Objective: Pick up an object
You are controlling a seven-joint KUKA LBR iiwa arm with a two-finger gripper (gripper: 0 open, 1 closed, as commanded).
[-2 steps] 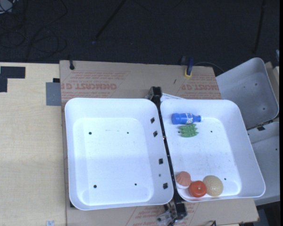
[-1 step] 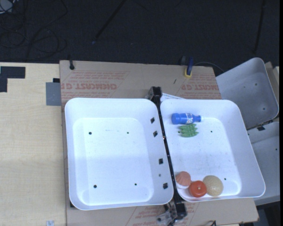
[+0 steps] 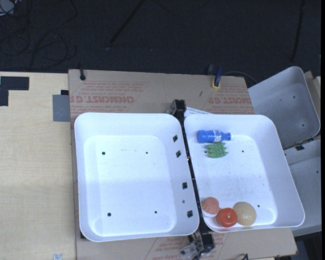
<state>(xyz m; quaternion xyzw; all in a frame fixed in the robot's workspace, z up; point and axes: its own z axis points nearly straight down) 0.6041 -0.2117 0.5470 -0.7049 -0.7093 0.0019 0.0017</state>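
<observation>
Cardboard (image 3: 151, 93) under bins (mirrored "CHEMCREST")

bottle (image 3: 213, 136) behind leaf (image 3: 216, 151), in right bin (image 3: 281, 161)

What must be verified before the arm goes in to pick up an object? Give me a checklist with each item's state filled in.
1. Objects available in the right white bin: ok.
2. Blue plastic bottle lying on its side near the far wall, touching or nearly touching the green leafy toy: cannot tell.
3. Red round toy crowded between the pink shell-like piece and the tan ball in the near corner: not ok for a clean grasp.
4. Room around the green leafy toy on its other sides: ok.
</observation>
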